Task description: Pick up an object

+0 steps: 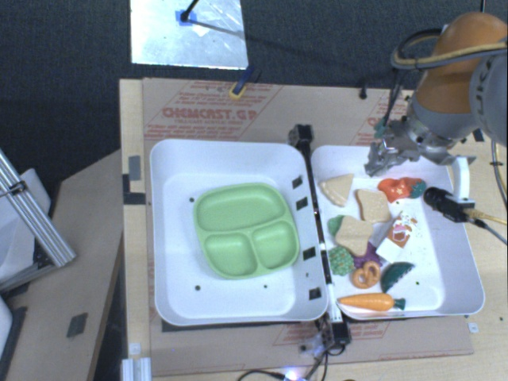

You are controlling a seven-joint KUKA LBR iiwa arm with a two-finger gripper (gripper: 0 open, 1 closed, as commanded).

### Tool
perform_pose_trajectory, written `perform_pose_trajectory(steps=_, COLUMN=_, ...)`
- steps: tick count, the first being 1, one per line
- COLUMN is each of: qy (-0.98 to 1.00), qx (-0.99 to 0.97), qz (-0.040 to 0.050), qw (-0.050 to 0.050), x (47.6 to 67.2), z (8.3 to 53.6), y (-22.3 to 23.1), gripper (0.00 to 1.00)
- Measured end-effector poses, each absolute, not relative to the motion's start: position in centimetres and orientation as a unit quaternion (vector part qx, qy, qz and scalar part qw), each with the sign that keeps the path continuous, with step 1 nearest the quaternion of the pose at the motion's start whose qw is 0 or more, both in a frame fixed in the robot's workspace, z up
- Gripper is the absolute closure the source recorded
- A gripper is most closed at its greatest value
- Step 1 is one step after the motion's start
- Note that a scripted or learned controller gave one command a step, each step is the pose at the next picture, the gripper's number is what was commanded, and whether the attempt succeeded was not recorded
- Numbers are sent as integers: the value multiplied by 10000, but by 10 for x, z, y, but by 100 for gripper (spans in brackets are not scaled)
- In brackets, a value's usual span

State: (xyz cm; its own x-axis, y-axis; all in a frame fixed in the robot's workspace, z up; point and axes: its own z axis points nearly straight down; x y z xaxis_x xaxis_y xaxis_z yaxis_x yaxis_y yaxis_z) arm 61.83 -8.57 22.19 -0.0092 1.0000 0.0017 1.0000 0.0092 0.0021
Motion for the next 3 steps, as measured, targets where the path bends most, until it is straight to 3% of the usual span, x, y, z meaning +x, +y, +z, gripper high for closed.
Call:
perform_pose_trajectory(steps=1, qy=7106, qx=7036, qz=20, qw=7, x=631, z=235, y=-40, gripper=100)
perform_pose_trajectory(steps=2, qy=7077, qx=7065, qz=-1, qw=3, x=623, z=215, y=-43, gripper=100)
perform_pose_trajectory(steps=3, qy=7087, qx=7055, qz=12, qw=14, x=629, z=235, y=-44, gripper=100)
